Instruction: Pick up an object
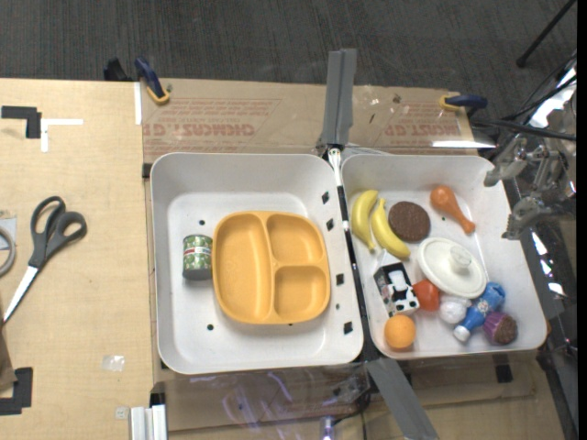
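Approach stage: the fingers [500,170] hang spread and empty over the right bin's [514,246] far edge, with the orange drumstick [451,207] lying just beside them. Next — I'd say — they must drop astride it and close.

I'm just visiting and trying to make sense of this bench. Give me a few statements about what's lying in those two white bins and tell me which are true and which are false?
1. The yellow divided plate lies in the left bin. True.
2. The small green can sits inside one of the plate's compartments. False: it lies on the bin floor beside the plate's left edge.
3. The bananas lie in the right bin, next to a brown round disc. True.
4. The scissors lie in the right bin. False: they lie on the wooden bench top, left of both bins.
5. The orange ball sits near the right bin's front edge. True.
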You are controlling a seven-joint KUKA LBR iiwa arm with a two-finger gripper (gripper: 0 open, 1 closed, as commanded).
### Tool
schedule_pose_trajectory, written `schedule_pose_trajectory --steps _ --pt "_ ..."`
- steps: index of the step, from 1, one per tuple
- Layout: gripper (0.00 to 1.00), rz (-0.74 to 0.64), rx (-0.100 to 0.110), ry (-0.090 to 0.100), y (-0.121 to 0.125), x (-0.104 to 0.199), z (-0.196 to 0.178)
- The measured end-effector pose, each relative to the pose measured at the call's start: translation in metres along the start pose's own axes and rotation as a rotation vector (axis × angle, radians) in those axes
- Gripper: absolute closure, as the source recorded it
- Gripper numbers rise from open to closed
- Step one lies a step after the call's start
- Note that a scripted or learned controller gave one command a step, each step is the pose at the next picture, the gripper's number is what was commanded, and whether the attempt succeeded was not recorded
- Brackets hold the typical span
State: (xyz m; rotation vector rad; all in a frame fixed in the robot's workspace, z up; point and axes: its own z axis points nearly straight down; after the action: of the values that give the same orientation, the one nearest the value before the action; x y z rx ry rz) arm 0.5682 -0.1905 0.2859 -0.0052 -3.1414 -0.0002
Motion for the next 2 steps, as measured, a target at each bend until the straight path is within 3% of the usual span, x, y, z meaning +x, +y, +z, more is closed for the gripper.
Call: schedule_pose_trajectory --steps 1,2 --pt "0.0 0.035 0.0 -0.001 0.002 -0.01 0.158" --pt "0.0 0.066 0.003 -0.017 -0.001 -0.068 0.175"
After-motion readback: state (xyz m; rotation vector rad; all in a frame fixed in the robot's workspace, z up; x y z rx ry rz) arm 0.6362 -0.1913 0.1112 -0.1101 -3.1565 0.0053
